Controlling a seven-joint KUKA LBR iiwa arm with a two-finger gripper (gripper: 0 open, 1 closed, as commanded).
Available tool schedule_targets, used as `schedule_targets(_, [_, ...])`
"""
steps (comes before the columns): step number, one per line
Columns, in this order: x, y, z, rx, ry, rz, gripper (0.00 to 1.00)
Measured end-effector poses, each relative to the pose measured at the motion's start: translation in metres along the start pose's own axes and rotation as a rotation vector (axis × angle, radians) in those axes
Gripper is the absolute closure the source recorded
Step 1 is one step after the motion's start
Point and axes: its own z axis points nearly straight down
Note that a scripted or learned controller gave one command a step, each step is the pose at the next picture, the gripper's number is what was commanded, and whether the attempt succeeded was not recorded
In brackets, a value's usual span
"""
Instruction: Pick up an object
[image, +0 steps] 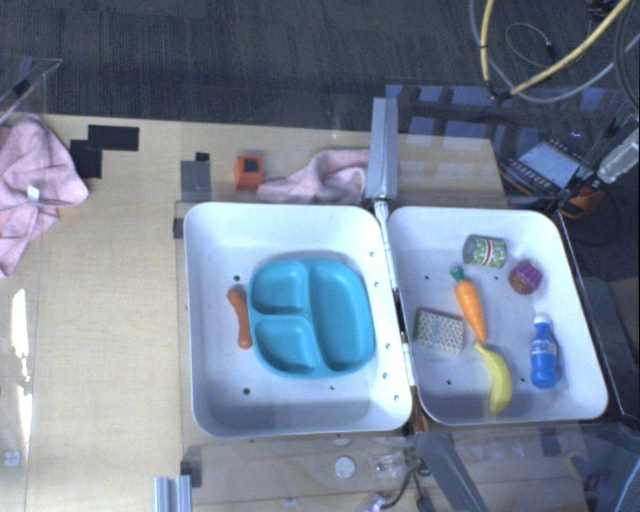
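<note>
Nothing is being gripped yet; carrot (470, 309) and banana (495, 378) are lying untouched; gripper state cannot be told.

There is one camera, fixed above the wooden bench (100, 330), and it looks down at a slant, so the far edge of the bench is at the top of the picture and the near edge at the bottom. It stands far enough to take in both the left bin (215, 400) and the right bin (575, 290) whole, with the floor (250, 60) and some cables (540, 60) behind the bench.
</note>
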Motion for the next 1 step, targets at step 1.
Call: schedule_targets(1, [0.0005, -0.0028, -0.0122, 0.012, 0.006, 0.003, 1.00])
